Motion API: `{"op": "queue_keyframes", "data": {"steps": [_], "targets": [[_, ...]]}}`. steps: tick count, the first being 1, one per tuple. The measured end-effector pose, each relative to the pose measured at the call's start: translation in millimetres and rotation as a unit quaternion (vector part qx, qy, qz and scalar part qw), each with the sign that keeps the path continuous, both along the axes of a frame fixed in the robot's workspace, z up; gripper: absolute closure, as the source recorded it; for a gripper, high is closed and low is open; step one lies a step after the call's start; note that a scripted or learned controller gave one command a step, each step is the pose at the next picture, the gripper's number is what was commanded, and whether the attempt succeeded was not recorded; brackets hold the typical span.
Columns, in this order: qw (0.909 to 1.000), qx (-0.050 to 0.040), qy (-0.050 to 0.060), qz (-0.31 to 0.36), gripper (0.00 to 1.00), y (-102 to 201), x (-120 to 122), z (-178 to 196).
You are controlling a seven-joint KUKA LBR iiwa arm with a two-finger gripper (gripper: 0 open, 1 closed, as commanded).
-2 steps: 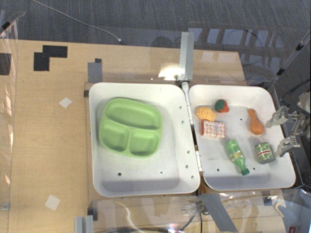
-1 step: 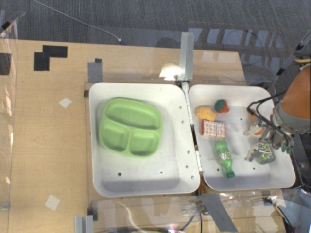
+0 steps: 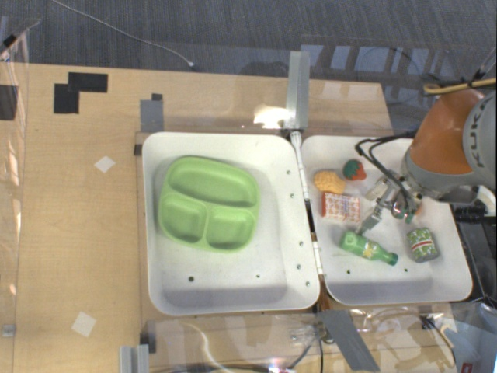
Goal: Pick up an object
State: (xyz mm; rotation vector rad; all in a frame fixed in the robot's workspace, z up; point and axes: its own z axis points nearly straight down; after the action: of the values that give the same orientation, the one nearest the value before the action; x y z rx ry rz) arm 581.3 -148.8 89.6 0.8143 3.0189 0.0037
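Note:
My gripper (image 3: 378,216) hangs low over the right bin (image 3: 443,286), below the grey arm and its orange band (image 3: 444,134). Its tip sits just above the cap end of a green bottle (image 3: 368,248) lying on its side. A red-and-white packet (image 3: 342,207) lies just to the gripper's left. A green and red can (image 3: 422,244) stands to its lower right. A yellow bumpy item (image 3: 329,182) and a small red and green item (image 3: 355,169) lie at the back of the bin. Nothing is visibly held.
The left bin (image 3: 233,286) holds a green three-compartment tray (image 3: 208,201). A raised divider (image 3: 307,208) runs between the two bins. Black cables (image 3: 377,158) loop from the wrist over the right bin's back.

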Motion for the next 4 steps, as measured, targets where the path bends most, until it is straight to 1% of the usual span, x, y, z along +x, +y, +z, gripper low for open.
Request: {"op": "queue_keyframes", "data": {"steps": [1,2,3,4], "targets": [[1.0,-0.002,-0.006,0.003,1.0,0,4,15],[0.9964,0.0032,0.0,-0.085,1.0,93,38,100],[0.9498,0.004,0.005,-0.313,1.0,144,-1,95],[0.8507,0.0056,0.005,-0.526,1.0,206,-18,114]]}}
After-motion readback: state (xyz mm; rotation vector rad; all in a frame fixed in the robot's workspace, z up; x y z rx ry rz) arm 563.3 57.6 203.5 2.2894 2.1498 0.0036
